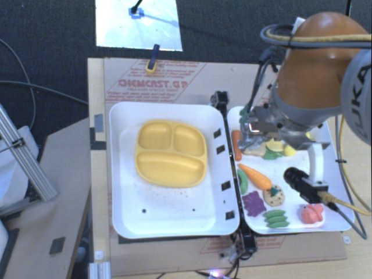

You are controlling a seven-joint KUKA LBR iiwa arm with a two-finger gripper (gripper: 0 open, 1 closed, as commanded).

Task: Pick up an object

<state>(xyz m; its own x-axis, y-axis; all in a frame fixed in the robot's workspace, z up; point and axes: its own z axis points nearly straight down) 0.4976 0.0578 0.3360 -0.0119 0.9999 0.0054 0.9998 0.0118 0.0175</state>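
Carrot (256, 176), likely light, hard and slick, is best gripped mid-body; gripper (251, 128) hovers nearby, its state impossible to tell.

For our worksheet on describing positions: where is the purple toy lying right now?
In the camera view, the purple toy lies in the right bin, near its left wall and front edge, just below the carrot and beside the cookie.
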